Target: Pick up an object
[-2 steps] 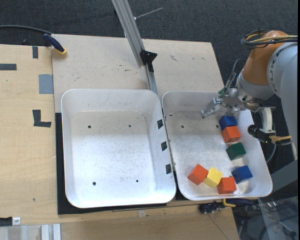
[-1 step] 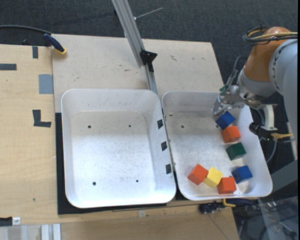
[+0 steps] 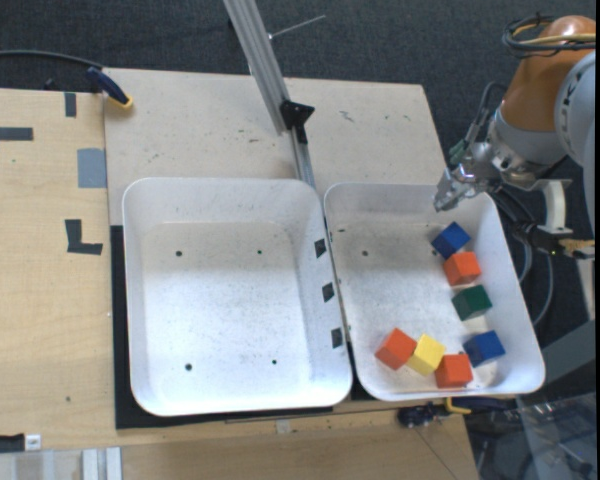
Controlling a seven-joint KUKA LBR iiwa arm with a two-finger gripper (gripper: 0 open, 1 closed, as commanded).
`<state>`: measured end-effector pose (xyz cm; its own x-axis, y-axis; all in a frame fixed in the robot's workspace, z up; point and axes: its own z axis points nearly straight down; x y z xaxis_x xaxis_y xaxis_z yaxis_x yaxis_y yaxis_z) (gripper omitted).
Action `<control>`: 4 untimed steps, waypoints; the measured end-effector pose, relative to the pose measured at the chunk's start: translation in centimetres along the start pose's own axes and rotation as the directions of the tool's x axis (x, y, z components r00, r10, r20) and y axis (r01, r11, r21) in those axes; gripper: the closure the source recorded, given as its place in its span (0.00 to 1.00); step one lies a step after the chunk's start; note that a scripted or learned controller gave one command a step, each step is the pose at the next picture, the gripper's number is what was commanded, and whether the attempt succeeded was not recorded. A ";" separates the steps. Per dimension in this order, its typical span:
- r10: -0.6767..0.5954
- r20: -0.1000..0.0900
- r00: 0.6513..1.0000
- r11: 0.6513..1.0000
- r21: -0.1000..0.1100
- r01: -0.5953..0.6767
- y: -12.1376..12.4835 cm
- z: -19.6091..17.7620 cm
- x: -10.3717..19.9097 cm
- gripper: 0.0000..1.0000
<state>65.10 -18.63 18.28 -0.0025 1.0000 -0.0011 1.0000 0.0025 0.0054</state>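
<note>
Taking the right bin (image 3: pixel 365 213) as the landmark: the gripper (image 3: pixel 450 196) hangs over its far right corner, just above the rim, at the end of the grey arm (image 3: pixel 540 98) with its orange band; whether the jaws are apart or together cannot be told, and nothing shows between them. Along the bin's right wall lie a blue cube (image 3: pixel 450 239), an orange cube (image 3: pixel 463 266) touching it, and a green cube (image 3: pixel 471 301) just below. Near the bin's front edge sit a second orange cube (image 3: pixel 395 349), a yellow cube (image 3: pixel 427 353) against it, a third orange cube (image 3: pixel 454 370) and a second blue cube (image 3: pixel 485 347). The left bin (image 3: pixel 140 218) touches the right bin's left wall on the table (image 3: pixel 180 108).
</note>
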 end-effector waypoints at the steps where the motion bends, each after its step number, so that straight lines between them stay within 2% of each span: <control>1: 0.001 0.000 1.000 1.000 0.001 -0.001 0.2 -4.9 0.0 1.00; 2: -0.003 -0.002 1.000 1.000 0.006 0.003 -0.1 -4.9 5.0 1.00; 4: -0.003 -0.003 1.000 1.000 0.008 0.003 -4.5 -5.6 15.8 1.00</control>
<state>60.54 -2.84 23.79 -0.0059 1.0000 0.0018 1.0000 0.0059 -0.0031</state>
